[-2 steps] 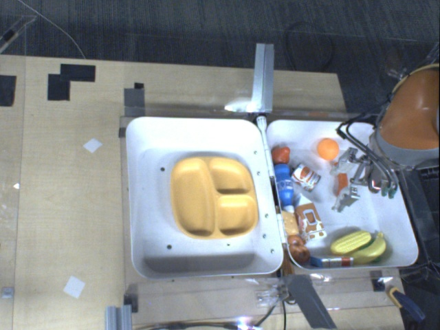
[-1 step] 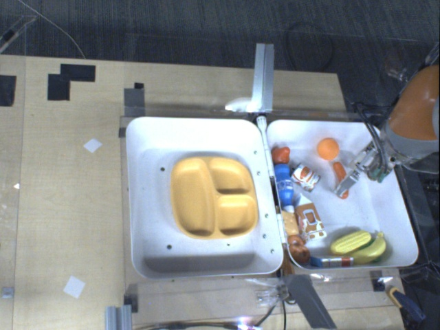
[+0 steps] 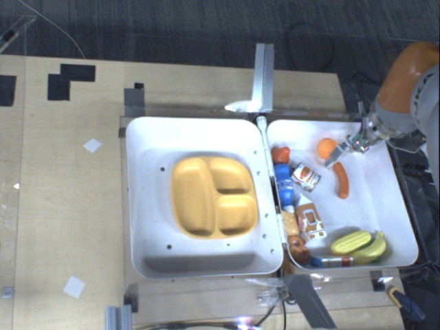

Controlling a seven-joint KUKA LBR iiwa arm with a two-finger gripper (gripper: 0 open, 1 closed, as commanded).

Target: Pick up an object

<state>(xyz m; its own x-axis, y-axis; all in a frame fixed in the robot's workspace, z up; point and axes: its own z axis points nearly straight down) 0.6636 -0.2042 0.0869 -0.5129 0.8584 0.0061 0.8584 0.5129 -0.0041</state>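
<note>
From the right, the arm (image 3: 412,91) slants down over the right bin (image 3: 395,205), its gripper (image 3: 335,157) low beside the orange ball (image 3: 326,146), above the sausage (image 3: 341,180). Whether the fingers are apart or together, I cannot tell. The left bin (image 3: 137,205) holds a yellow tray (image 3: 210,194).

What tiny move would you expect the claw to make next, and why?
Probably a short drop straight down. The gripper hangs in the right bin beside the orange ball, just above the hot dog, and nothing sits between its fingers yet.
</note>
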